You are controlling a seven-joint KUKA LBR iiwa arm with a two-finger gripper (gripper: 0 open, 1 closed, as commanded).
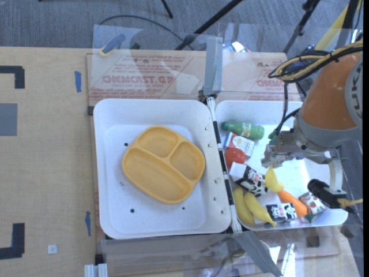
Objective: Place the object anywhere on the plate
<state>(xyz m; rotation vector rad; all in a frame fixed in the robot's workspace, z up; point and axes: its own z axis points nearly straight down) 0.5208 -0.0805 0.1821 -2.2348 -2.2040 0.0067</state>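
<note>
one yellow plate (164,164); two bananas (253,207); one green bottle (244,130)

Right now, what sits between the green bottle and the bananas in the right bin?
In the camera view, between the green bottle and the bananas lie a red-and-white carton, a red tomato-like piece and a black-and-white cow toy.

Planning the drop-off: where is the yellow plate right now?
The yellow plate lies in the left bin, slightly right of its middle, near the divider.

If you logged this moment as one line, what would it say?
arm: over right bin | gripper: above toys | plate: left bin, bare
</note>
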